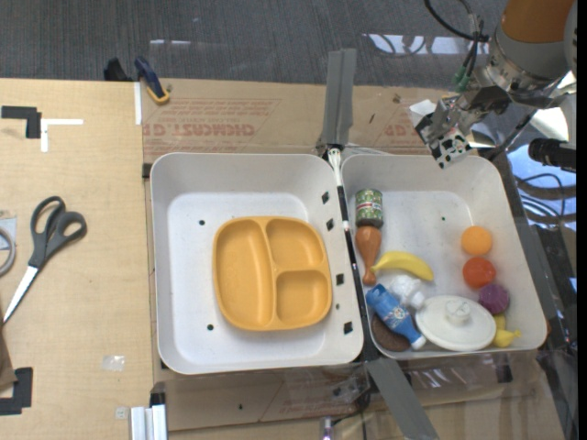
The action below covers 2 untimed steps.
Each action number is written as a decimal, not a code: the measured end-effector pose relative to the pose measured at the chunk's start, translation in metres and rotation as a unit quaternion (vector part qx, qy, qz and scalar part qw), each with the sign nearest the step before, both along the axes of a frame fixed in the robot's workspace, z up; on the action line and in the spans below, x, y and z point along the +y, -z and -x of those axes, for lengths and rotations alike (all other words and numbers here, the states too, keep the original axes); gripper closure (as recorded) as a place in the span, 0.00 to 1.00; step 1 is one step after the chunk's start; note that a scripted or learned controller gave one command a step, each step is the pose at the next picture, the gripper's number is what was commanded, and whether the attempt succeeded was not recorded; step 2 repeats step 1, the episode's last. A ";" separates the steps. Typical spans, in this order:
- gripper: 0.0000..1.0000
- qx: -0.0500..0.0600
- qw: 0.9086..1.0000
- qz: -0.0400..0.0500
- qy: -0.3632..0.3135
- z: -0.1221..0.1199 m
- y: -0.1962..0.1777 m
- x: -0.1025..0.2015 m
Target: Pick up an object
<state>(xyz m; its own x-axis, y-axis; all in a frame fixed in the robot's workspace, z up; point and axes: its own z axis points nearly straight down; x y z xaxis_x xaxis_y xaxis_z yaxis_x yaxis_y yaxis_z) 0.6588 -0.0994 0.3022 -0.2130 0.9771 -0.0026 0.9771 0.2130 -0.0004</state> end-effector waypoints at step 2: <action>1.00 0.002 0.999 0.000 0.053 0.067 0.026 0.057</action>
